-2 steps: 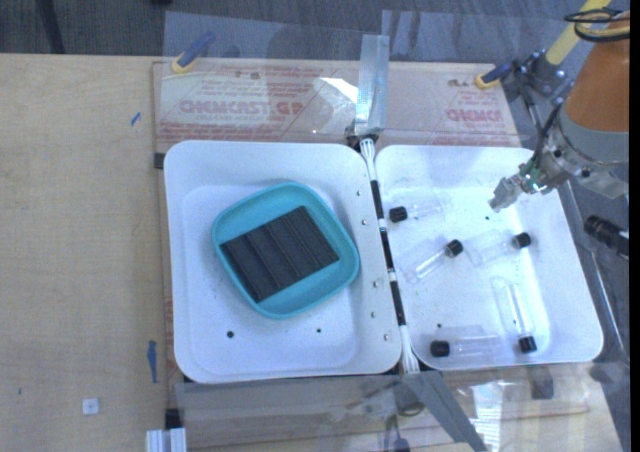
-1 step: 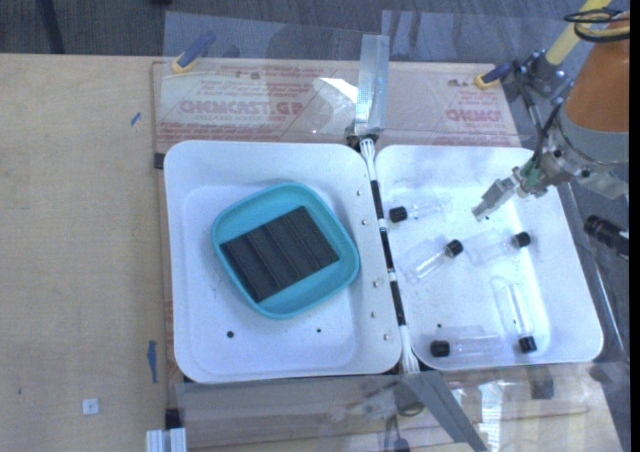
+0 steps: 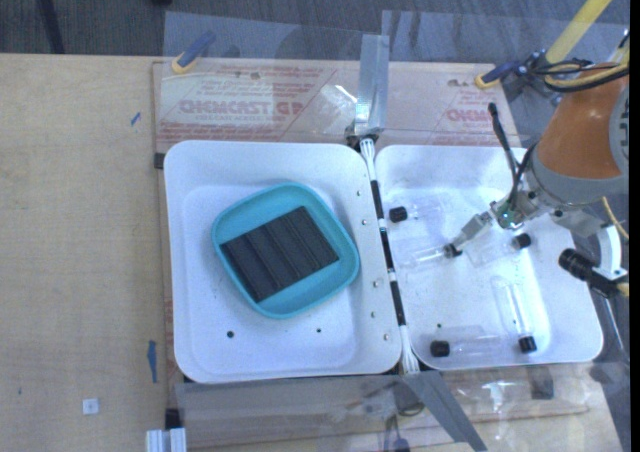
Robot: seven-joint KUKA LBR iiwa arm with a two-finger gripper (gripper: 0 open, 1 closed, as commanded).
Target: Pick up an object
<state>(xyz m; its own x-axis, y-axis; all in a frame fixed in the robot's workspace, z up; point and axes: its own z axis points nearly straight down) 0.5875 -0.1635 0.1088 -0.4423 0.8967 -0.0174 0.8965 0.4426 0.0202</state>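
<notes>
**End effector low in the right bin, over a clear vial**

I see the end effector [image 3: 478,232] down in the right shallow white bin [image 3: 570,335], reaching in from the right under the grey arm with its orange band [image 3: 585,135]. Its tip sits at or touching a clear plastic vial with a black cap [image 3: 440,252], which lies just to the lower left of it, its long axis running on much the same slant as the tool itself, cap end furthest from me. Whether the vial is actually gripped I cannot tell; the tool's own state is too small and too washed out against the white to read.

Counting the right bin: I make out four clear vials with black caps. Besides the one at the tip, there is one near the bin's left wall [image 3: 415,212], one lying along the front edge [image 3: 470,346], and one lying roughly front to back at the right [image 3: 512,312]. The clear plastic makes the count a judgement.

The left white bin [image 3: 190,330] holds one teal square tray [image 3: 245,290] carrying one dark ribbed block [image 3: 278,252], well apart from the tool across the divider. The nearest target is the vial at the tip.
</notes>
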